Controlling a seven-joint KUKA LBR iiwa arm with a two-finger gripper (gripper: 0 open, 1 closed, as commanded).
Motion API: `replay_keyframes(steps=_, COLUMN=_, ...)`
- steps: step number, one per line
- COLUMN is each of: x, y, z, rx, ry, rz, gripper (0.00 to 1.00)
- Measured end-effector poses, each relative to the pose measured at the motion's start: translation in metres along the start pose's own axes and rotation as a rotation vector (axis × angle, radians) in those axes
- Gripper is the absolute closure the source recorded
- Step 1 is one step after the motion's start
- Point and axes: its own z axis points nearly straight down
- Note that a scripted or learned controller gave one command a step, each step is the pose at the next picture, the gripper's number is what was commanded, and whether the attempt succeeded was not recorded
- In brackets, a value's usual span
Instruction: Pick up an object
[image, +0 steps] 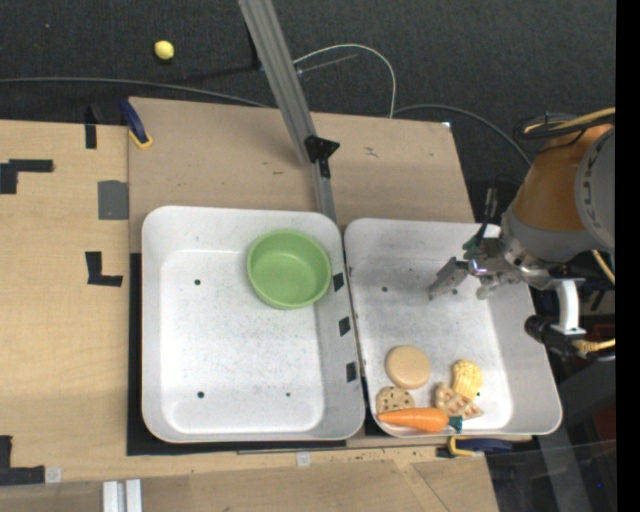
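Looking down at a slant, we are seeing two shallow white bins lying side by side on a wooden bench. Sitting in the left bin (170, 330), near its upper right corner, is a green bowl (289, 268), upright and alone. Lying in the right bin (400, 260), all crowded into its lower corner, are a round tan biscuit (408, 366), a yellow corn-like piece (465, 378), a small dotted cookie (394, 399) and an orange carrot (417, 420) resting along the bin's near wall.

We are reaching in from the right, and our gripper (462, 279) is hanging over the upper part of the right bin, well apart from that cluster. Its two fingers are standing spread wide, with nothing between them.

To do this step well, we are judging that the gripper needs to travel toward the near corner before descending. The biscuit looks like the easiest target, since it is sitting slightly apart from the others. The carrot is hugging the wall, so a finger could jam there. The corn piece and its neighbours are touching, so closing on one could nudge the rest.
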Motion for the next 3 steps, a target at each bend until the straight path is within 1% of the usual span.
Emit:
replay_keyframes(steps=1, x=0.001, y=-0.002, z=0.055, rx=0.001, ry=0.001, rz=0.000, gripper=0.00)
replay_keyframes(steps=2, x=0.001, y=0.000, z=0.042, rx=-0.003, ry=0.000, rz=-0.001, gripper=1.00)
replay_keyframes(steps=3, x=0.001, y=-0.002, z=-0.001, rx=-0.009, ry=-0.001, rz=0.001, gripper=1.00)
